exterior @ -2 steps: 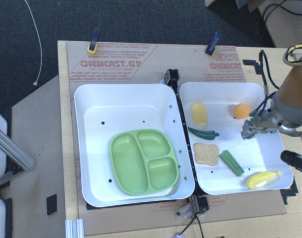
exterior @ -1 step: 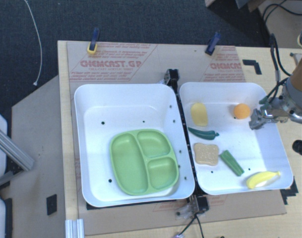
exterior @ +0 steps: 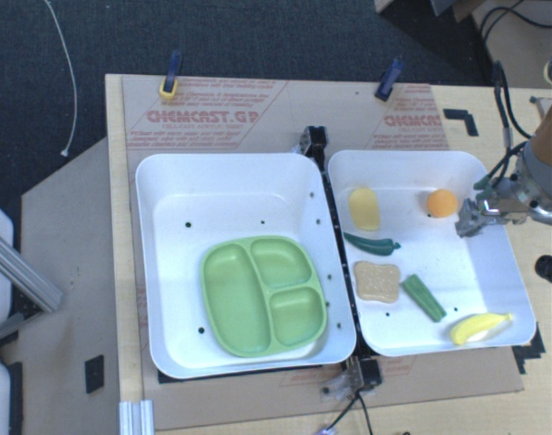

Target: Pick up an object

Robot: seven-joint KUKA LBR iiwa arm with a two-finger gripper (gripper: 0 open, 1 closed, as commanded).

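Observation:
The right bin (exterior: 493,270) holds a yellow block (exterior: 364,208), an orange ball (exterior: 442,204), a dark green pepper (exterior: 372,242), a slice of toast (exterior: 378,282), a green cucumber piece (exterior: 423,297) and a yellow banana (exterior: 479,328). My gripper (exterior: 471,220) hangs at the bin's right side, just right of and slightly below the orange ball. Nothing shows between its fingers.
The left bin (exterior: 167,188) holds a green divided plate (exterior: 262,293). Blue and yellow clamps (exterior: 170,75) and a blue clamp (exterior: 389,80) sit at the bench's back edge. Cables run along the right side.

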